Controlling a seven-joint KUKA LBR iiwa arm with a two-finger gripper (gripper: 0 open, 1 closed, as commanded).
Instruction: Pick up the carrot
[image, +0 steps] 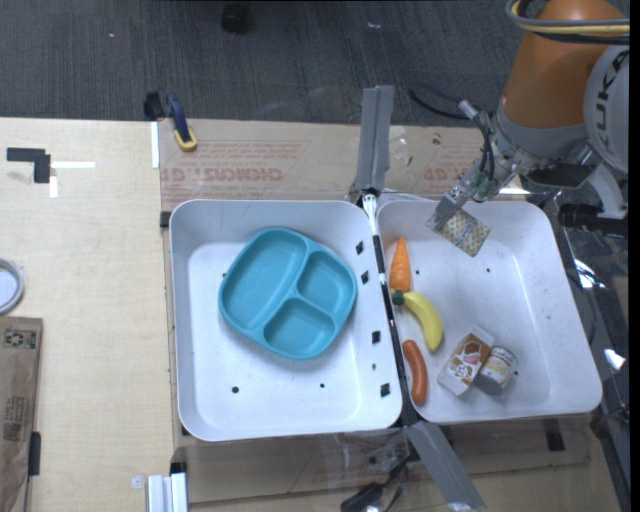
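Observation:
The orange carrot (400, 263) lies in the right bin (530, 300), against its left wall near the back, pointing along the wall. My gripper (461, 226) hangs over the back part of that bin, to the right of the carrot and a little behind it, apart from it. Nothing shows in the gripper.
A yellow banana (425, 318) lies just in front of the carrot, and a red sausage (415, 369) lies further forward. A small carton (463, 363) and a can (497, 368) stand at the front right. A blue divided plate (288, 292) sits in the left bin (200, 380).

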